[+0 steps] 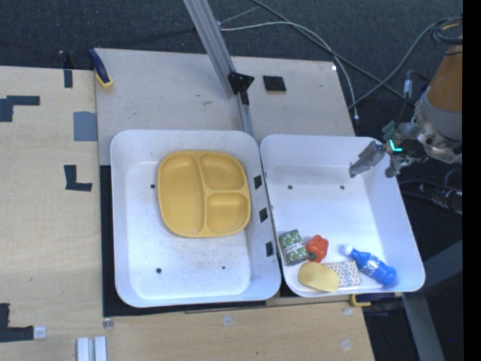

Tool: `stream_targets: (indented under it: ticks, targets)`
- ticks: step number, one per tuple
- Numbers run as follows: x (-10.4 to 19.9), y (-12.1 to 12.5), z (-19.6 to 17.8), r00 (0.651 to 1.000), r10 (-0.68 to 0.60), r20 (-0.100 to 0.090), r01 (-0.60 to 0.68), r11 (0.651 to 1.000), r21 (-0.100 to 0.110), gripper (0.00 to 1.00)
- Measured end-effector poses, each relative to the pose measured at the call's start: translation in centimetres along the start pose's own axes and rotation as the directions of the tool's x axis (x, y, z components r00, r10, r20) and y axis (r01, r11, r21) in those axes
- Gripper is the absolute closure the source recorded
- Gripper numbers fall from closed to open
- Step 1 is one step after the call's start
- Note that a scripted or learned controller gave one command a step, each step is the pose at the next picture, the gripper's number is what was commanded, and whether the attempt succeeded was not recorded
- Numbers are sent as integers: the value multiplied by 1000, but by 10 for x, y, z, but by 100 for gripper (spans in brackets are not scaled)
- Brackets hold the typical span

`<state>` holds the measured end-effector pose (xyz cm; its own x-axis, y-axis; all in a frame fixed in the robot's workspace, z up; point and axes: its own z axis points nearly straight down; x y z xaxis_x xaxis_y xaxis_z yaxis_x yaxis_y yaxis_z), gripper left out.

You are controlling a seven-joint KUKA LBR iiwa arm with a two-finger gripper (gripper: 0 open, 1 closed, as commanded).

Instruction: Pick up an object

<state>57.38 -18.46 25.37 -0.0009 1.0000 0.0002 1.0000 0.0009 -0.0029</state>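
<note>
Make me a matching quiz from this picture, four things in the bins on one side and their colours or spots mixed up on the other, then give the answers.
Things:
1. divided plate
2. bottle
3. hand
4. lemon-shaped object

Descriptions:
A. blue, near the right bin's front right corner
B. yellow, at the right bin's front edge
C. mustard yellow, in the left bin
D. over the right bin's far right side

Pairs: 1-C, 2-A, 3-D, 4-B

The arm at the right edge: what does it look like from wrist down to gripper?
The arm has an orange band above a grey wrist section. Below it sits a metallic grey gripper with a small teal-green light on its body and two grey fingers. Dark cables run near the wrist.
</note>
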Motion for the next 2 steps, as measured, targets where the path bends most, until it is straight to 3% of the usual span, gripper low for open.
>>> stream_targets:
  ticks: [1,2]
  targets:
    - [0,0,-1,1000,0,1,0,1000,-2,0]
    - [5,6,47,1000,-1,0,1,1000,2,0]
